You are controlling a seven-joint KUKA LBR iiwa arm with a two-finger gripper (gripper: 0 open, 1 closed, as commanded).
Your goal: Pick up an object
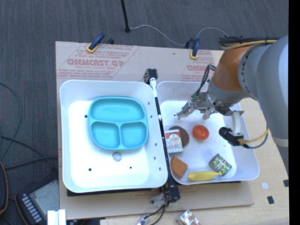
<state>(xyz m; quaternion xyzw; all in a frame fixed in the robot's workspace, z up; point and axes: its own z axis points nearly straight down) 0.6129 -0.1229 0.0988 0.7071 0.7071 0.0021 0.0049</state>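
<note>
Gripper [196,108] at the upper middle of the right bin [243,172], its two fingers spread apart and pointing down-left with nothing between them; I read it as empty. Nearest candidate object, the small red tomato [201,132], lies just below and slightly right of the fingertips, apart from them, on the bin floor. Left of the tomato, a brown round disc [183,134] sits partly under a red and white carton [174,141] near the divider between the bins. Lower in the same bin I see an orange-brown biscuit-like piece [178,166], a yellow banana [204,176] along the front wall, and a green packet [220,164] near the right front corner. Behind the gripper, the orange band [229,69] and grey arm [269,83] enter from the right, with a black cable fitting [230,134] hanging beside the tomato. Left bin [70,139] holds a blue divided tray [118,123] and a small clear item [117,157] below it. Progress as I judge it: approach stage; no object is grasped or lifted, so descent, closing on one item, and the lift all remain
</note>
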